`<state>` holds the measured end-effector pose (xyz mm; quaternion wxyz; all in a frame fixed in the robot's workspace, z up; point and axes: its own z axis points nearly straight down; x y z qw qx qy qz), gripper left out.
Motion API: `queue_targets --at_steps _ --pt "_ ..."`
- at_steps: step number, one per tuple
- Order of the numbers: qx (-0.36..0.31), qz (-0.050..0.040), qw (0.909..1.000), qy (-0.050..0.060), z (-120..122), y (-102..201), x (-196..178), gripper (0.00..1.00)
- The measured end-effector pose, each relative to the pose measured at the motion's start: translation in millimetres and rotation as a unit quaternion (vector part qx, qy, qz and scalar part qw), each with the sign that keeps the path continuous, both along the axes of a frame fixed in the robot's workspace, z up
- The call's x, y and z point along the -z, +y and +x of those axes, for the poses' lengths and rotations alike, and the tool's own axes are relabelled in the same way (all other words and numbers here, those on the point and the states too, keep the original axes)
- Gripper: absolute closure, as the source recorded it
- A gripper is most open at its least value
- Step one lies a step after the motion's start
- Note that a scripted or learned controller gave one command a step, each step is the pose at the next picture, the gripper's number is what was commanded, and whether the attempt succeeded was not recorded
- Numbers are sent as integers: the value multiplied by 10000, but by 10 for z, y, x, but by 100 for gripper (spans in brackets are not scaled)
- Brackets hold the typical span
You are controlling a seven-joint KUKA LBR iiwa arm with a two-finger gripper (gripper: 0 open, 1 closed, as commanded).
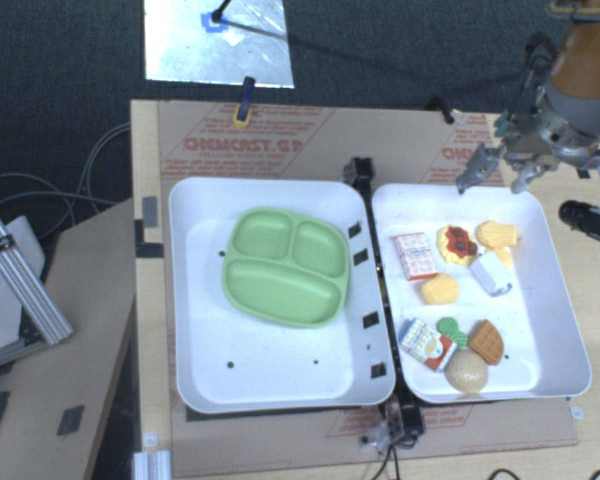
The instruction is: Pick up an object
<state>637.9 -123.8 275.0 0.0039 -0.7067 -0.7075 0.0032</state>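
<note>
While the gripper (500, 172) hangs at the right bin's (557, 298) twelve o'clock rim, fingers spread, pinching nothing, the small toy foods lie below it on glossy white plastic; a round red-topped piece (457, 244) sits nearest, toward six o'clock of the fingertips, a yellow ridged piece (497, 234) just beside it at three o'clock. A flat printed packet (414, 255) lies at its nine o'clock; a tan egg-shaped piece (467, 372) rests near the bin's six o'clock edge; the left bin (195, 268) bears a smooth green compartment tray (285, 266).
</note>
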Motion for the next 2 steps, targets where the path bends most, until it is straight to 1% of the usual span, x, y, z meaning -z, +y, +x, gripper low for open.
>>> queue_targets --at_steps 1,2 --pt "-10 -7 10000 -60 16 3 -77 0" --pt "-2 -4 10000 -45 -74 52 431 0"
